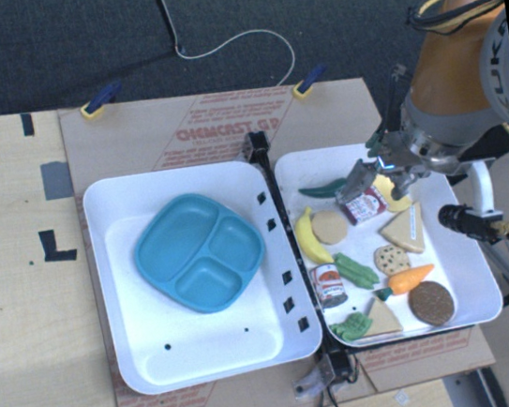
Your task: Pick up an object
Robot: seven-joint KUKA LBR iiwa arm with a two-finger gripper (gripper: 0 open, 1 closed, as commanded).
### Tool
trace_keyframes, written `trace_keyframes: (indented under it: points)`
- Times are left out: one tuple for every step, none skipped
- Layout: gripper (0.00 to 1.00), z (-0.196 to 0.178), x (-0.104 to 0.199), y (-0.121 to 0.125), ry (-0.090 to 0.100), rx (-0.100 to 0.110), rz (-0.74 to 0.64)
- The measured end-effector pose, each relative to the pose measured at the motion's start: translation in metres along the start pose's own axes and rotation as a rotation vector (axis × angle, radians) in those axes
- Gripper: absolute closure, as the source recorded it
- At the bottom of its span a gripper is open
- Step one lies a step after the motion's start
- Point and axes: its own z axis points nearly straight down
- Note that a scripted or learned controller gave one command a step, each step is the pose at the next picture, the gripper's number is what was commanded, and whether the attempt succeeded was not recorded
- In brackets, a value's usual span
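The pincer (373,182) hung over the right bin (471,255), closed on a small packet (362,205). Near the packet lay a banana (310,237). A blue plate (200,251) sat in the left bin (117,266).

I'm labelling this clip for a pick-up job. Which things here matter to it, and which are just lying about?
For the job: gripper, small red-and-white packet between its fingers, right bin of toy food.

Lying about: blue divided plate, left bin, white cable.
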Motion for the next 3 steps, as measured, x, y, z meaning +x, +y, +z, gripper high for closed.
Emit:
trace_keyframes:
  points:
    - [0.0, -0.021, 0.042, -0.023, 0.001, 0.0, -0.003]
    - [0.0, -0.129, 0.122, -0.087, 0.003, -0.008, -0.01]
    - [1.0, -0.133, 0.118, -0.085, -0.001, 0.001, -0.002]
